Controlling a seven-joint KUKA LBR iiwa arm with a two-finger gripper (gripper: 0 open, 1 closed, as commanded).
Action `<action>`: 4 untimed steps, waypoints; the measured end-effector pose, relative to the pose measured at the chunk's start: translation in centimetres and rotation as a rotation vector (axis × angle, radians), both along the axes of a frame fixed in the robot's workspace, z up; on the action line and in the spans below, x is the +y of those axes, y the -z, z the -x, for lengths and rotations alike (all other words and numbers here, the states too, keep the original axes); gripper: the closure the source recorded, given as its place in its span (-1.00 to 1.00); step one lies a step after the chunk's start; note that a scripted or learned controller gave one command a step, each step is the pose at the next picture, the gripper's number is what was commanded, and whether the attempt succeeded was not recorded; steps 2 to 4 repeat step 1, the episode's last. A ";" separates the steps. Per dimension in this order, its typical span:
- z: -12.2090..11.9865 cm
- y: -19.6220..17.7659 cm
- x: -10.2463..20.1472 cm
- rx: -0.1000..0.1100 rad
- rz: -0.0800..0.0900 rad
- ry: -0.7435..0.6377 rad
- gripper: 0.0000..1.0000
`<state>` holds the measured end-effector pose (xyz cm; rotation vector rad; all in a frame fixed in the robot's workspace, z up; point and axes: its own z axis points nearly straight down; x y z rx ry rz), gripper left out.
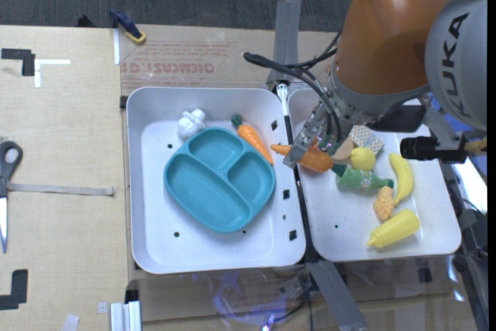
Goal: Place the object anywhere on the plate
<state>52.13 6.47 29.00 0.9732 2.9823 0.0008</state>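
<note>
**What the view hides or cuts off**

The arm [411,27] is cut by the top and right edges, and its bulk covers the far part of the right bin [341,240]. The gripper [306,147] sits under cables and wrist; whether its fingers are apart or closed on the orange toy [316,160] cannot be told. That toy's far end is hidden by the gripper. The green toy [360,180] is partly covered by the lemon [362,158], and its kind is unclear. The waffle piece [366,139] is half under the arm. Scissors [6,167] are cut by the left edge. The white lump [191,121] is too small to identify.
</note>
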 end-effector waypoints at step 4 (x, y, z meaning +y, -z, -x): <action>0.0 0.0 0.0 0.000 0.000 0.000 -1.00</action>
